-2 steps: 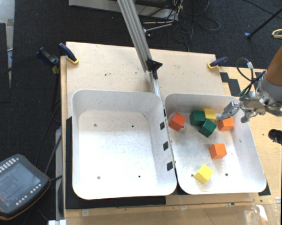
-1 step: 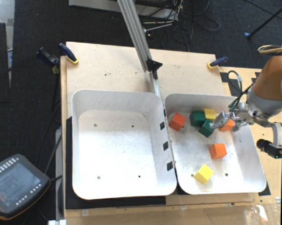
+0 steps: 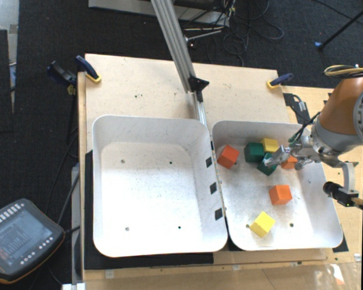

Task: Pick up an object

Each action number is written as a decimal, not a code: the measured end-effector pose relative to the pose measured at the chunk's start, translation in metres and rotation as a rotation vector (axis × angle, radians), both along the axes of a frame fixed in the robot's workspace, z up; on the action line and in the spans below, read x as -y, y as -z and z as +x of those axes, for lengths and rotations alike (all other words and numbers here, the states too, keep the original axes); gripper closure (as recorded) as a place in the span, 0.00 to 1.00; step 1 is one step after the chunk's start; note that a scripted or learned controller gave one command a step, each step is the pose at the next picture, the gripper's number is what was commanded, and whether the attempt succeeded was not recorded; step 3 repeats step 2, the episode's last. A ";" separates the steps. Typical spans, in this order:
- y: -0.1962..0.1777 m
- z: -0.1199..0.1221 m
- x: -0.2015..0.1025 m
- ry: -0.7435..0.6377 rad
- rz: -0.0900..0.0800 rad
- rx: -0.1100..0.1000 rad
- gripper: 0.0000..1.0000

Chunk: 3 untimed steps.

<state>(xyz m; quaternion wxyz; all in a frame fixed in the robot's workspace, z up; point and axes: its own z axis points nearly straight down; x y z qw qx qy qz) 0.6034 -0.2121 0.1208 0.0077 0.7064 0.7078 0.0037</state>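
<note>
The pincer (image 3: pixel 280 155) sits low among crowded blocks in the right bin (image 3: pixel 321 235), beside a dark green block (image 3: pixel 267 167); whether it grips cannot be told. Tight neighbours, like the yellow block (image 3: pixel 270 144), could get knocked or spoil the grasp.

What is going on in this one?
The arm has reached in from the right and its gripper sits low in the right bin, at a cluster of green blocks and a yellow block. Orange blocks and another yellow one lie loose nearby. No grasp is visible.
</note>
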 end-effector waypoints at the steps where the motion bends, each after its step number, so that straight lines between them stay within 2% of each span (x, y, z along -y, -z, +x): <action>1: -0.010 0.001 0.001 0.002 -0.001 0.004 1.00; 2: -0.074 0.002 0.005 0.000 0.002 -0.008 1.00; 3: -0.074 0.002 0.005 0.000 0.002 -0.008 1.00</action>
